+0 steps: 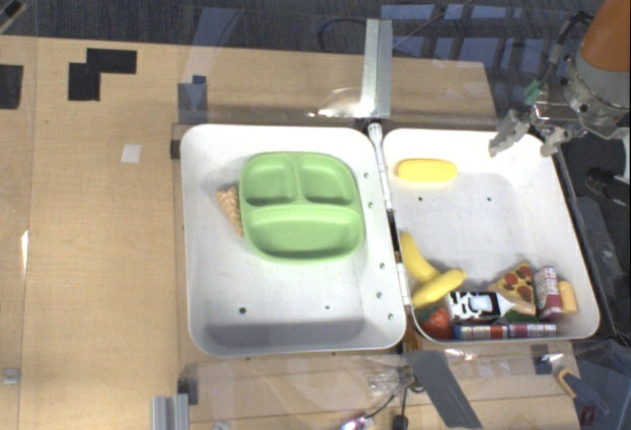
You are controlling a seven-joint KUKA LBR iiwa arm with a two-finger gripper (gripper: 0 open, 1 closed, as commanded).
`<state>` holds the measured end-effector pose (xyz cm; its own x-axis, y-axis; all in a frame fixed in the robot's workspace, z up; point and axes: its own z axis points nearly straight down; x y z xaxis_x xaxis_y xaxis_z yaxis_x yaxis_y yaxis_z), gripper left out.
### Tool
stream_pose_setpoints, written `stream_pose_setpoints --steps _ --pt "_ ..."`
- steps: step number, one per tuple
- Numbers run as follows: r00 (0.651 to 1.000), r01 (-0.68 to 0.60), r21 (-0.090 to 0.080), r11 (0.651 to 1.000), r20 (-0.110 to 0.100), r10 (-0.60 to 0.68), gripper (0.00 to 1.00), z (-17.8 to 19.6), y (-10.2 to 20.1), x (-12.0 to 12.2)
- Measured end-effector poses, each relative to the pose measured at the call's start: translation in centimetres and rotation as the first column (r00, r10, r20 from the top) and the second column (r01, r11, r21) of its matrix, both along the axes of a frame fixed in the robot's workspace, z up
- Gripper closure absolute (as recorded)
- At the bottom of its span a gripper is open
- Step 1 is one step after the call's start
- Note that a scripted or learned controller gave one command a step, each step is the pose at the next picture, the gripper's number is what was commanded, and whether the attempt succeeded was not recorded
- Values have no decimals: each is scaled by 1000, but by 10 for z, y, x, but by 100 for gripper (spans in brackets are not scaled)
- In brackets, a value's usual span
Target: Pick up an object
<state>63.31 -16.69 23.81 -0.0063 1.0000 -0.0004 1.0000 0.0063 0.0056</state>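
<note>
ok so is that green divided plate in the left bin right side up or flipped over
Right side up. The green divided plate lies flat in the left bin with its three hollow compartments facing the camera, and nothing is in them.

You have a yellow oval object (426,171) lying flat, alone near the far-left corner of the right bin (493,211).

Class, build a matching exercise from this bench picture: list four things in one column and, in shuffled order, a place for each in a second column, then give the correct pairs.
Things
1. green divided plate
2. yellow oval block
3. bananas
4. gripper

Places
A. right bin, upper left area
B. above the right bin's far right corner
C. middle of the left bin
D. right bin, against its left wall, lower down

Pairs: 1-C, 2-A, 3-D, 4-B
</note>
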Motion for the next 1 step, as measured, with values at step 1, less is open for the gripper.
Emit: stream_pose_setpoints --steps 1 --pt "997 -72 -3 997 12 72 0 -118 29 41"
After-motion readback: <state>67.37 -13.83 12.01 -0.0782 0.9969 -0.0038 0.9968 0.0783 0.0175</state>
